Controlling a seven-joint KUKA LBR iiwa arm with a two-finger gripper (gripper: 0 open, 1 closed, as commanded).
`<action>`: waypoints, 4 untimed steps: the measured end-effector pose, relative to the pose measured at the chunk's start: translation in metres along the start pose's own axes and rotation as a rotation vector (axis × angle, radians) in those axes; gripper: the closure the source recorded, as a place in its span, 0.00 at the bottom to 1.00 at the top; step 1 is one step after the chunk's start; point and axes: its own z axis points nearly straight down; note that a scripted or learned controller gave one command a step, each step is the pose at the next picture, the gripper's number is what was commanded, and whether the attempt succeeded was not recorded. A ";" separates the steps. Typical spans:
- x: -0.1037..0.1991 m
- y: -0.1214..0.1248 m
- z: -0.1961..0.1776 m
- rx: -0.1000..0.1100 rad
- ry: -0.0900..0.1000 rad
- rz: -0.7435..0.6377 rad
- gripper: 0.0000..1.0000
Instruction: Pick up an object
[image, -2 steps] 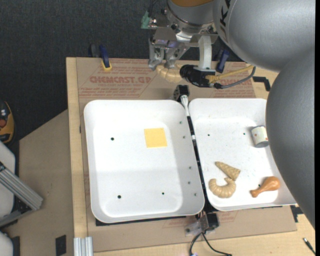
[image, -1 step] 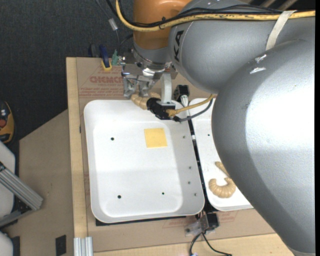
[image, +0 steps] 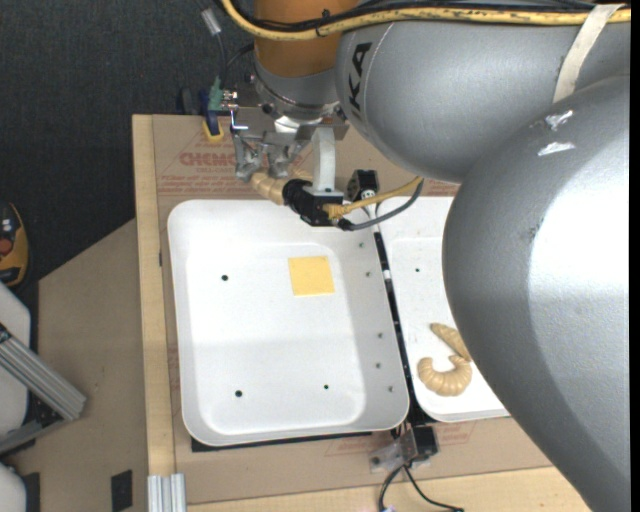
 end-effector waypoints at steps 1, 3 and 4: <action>-0.002 -0.038 0.016 0.011 -0.003 0.003 1.00; -0.001 -0.101 0.002 0.012 -0.003 0.002 1.00; -0.001 -0.136 0.009 0.010 -0.003 0.002 1.00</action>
